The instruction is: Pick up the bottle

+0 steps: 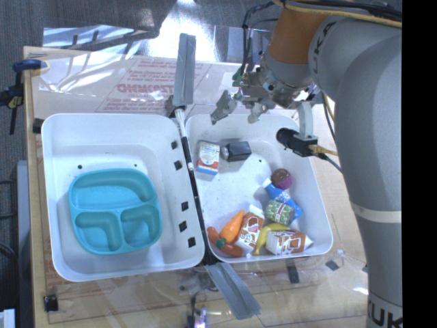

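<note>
1. The gripper (239,109) hung over the far rim of the right bin (321,203), fingers spread apart and holding nothing.
2. The bottle (280,198) (blue, purple-capped) lay in that bin's near right part, well apart from the gripper, touching the food cartons (276,238).

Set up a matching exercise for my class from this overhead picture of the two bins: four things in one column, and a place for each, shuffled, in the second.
Things:
1. blue divided tray
2. claw
3. carrot
4. small carton

Places:
A. above the far edge of the right bin
B. near front of the right bin, among the piled items
C. in the left bin
D. far part of the right bin, beside a dark block

Pairs: 1-C, 2-A, 3-B, 4-D
</note>
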Robot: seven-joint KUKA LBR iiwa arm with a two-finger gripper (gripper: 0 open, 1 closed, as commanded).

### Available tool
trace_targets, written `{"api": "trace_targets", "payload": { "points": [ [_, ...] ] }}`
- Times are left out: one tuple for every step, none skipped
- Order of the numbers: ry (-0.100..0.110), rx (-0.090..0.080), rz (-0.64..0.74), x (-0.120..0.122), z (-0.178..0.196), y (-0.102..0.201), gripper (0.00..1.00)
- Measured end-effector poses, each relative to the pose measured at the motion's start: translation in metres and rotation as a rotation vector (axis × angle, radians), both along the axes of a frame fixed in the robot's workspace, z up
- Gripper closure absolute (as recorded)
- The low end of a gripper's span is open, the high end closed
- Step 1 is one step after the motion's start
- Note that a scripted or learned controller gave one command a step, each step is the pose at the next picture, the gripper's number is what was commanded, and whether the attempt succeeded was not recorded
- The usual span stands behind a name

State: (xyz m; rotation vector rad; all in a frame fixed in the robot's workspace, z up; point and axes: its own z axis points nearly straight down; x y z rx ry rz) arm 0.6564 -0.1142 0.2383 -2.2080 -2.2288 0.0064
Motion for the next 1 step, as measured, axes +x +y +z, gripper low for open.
{"api": "trace_targets", "payload": {
  "points": [
    [-0.001, 0.001, 0.118, -0.0982, -0.0388, -0.0541, 0.00]
  ]
}}
